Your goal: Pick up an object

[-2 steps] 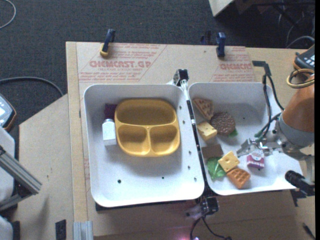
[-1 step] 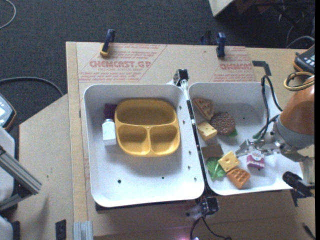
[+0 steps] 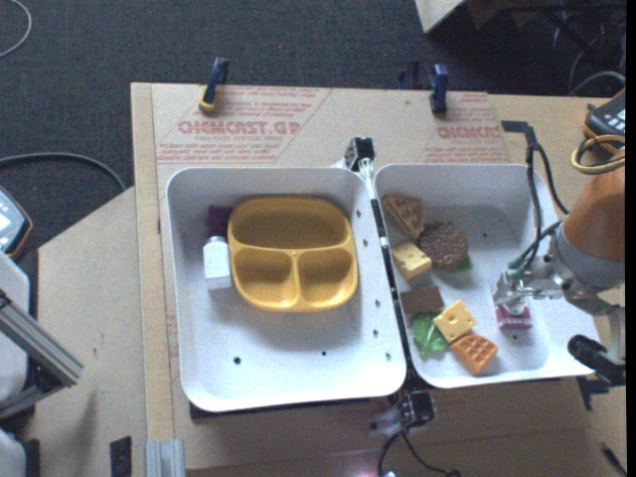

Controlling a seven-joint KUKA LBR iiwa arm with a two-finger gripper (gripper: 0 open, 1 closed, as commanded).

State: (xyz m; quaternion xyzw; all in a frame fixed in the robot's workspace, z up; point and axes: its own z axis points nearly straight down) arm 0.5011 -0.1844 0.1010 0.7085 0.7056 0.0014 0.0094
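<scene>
I had the jaws (image 3: 515, 296) low in the right bin (image 3: 497, 192), over a small pink-and-white item (image 3: 514, 316) by its right wall; I couldn't tell whether they were open or closed. My judgement: centre on that item, drop straight, close fully, then lift slowly. I counted two bins. The right held seven food pieces besides that item. The left bin (image 3: 189, 266) held one yellow tray (image 3: 293, 251), one white bottle (image 3: 217, 263) and something purple (image 3: 220, 216).
</scene>
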